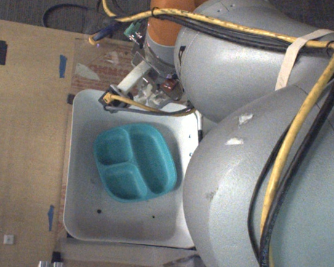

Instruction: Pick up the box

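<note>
My gripper hangs over the top rim of the white bin, below the orange wrist band. Its tip is crowded by brackets and cables. Just below the gripper, a teal plate with three compartments lies in the middle of the bin. The grey arm covers the bin's right side and everything beyond it.
Brown cardboard with black corner marks and blue tape strips lies left of the bin. A yellow cable runs along the arm. Bare bin floor shows below and left of the plate.
</note>
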